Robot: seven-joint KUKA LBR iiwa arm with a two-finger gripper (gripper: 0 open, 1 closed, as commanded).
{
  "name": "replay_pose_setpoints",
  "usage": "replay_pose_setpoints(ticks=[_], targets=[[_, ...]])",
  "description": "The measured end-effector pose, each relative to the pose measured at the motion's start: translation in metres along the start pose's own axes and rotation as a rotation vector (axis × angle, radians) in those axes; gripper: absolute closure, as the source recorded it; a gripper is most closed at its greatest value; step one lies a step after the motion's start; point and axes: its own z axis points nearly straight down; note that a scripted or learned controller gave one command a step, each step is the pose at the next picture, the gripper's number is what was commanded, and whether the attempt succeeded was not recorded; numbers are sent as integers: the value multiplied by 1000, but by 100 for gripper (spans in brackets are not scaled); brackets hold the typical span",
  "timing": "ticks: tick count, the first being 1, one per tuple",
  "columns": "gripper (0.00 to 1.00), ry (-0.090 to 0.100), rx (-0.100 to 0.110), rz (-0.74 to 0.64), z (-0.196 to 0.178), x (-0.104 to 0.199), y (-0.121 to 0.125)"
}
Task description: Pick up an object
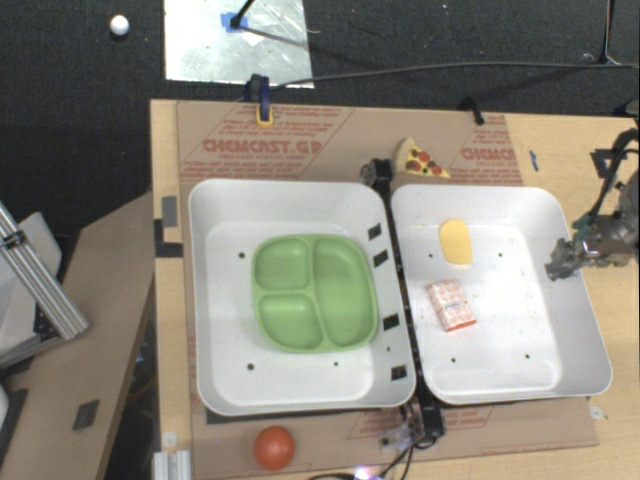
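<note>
Camera view looks down on 2 bins, and we take the right bin [575,363] as our landmark. Inside it lie 2 candidates for the pick: a yellow object [456,241] toward its far side and a small pink-and-white box [452,305] near its middle, close together but apart. The gripper [562,260] sits over the bin's right rim, well away from both; we cannot tell its state.

The left bin [215,368], touching our landmark's left wall, carries a green divided plate [315,293]. A pizza-slice toy [423,160] lies beyond the right bin's far rim, and a red ball [273,447] rests on the bench [165,268] past the left bin's near rim.

We judge the main risk to be a descent that clips the sloped wall, or a close that nudges the flat-lying box sideways instead of seizing it.
</note>
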Motion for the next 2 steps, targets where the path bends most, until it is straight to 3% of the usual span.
replay_pose_setpoints(ticks=[1,2], targets=[[100,3,2,-3,12,47,2],[100,3,3,-4,18,98,20]])
